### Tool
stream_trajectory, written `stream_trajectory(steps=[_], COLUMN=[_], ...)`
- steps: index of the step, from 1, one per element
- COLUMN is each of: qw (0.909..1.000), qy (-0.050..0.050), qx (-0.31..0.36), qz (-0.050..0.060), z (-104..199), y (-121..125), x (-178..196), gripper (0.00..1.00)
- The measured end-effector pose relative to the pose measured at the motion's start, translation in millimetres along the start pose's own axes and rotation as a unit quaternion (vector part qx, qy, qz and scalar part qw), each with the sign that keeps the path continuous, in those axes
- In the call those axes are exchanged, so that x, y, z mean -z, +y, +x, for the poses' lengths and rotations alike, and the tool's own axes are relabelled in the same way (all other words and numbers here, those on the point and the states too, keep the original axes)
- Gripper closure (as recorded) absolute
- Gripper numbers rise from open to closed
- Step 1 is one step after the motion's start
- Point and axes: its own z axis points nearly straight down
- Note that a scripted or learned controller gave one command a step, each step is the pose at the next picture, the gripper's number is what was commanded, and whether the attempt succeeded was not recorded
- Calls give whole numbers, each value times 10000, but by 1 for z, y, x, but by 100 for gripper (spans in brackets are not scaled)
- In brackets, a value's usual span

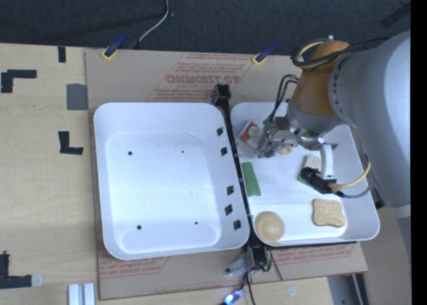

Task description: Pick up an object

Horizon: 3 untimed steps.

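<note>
Across the bench, the left bin (160,177) lay bare; the right bin (353,230) held a green block (251,179), a round tan piece (269,225) and a biscuit-like piece (328,213). Gripper (270,142) hung over a red-and-white packet (248,132); whether its fingers were open, I cannot tell. Crowding near the divider could spoil the grasp.

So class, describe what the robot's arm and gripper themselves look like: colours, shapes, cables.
The arm is bulky, rounded and smooth grey, with an orange band above the wrist. Thin black cables loop beside that band, and a yellow one curves lower down. The gripper is a small, dark metal assembly.
</note>
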Motion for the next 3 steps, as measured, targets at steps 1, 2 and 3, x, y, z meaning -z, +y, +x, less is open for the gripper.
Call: stream_trajectory(steps=[1,2,3], qw=[10000,10000,10000], qy=[21,43,20], qx=[25,44,12], qz=[-19,53,-1], z=[32,119,109], y=[59,7,58], x=[92,103,168], gripper=[100,100,100])
